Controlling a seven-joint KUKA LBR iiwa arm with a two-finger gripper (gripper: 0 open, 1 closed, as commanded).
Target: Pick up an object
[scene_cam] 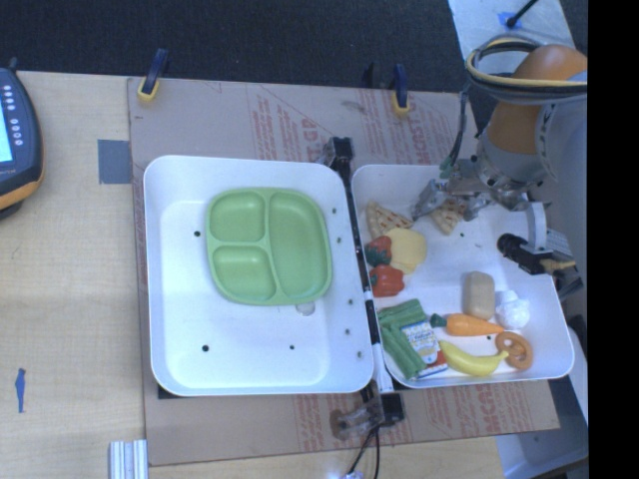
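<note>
A dark handheld controller point(15, 133) lies at the far left of the wooden bench point(60, 297), well apart from the bins. A brown cardboard sheet point(240, 103) covers the bench middle, held at its far edge by two clamps with blue and yellow grips point(152, 76).

The left bin point(250, 362) is a shallow white tray with rounded corners and smooth walls. A pale green divided plate point(270, 245) with three compartments sits in its far half; the near half is bare floor — the widest open room on the bench. A small clear piece point(306, 309) lies just beside the plate's near edge.

The right bin point(399, 183) touches the left bin along a shared edge and is crowded. Along its left side: a waffle-patterned cracker point(384, 218), a yellow block point(407, 248), a red and green piece point(382, 267), then a green ridged packet point(404, 332). In the middle stands a tan rounded block point(479, 293). Toward the near wall lie a carrot point(474, 324), a banana point(471, 359), a pretzel point(514, 348) and a small white lump point(513, 310), close together or touching.

The gripper point(451, 196) hangs over the bin's far corner, just above a second cracker point(446, 216). Whether the claw is spread or closed cannot be told, and nothing is seen held in it. The grey arm point(559, 183) with its orange band point(534, 93) fills the right side, overhanging the bin's right wall.
</note>
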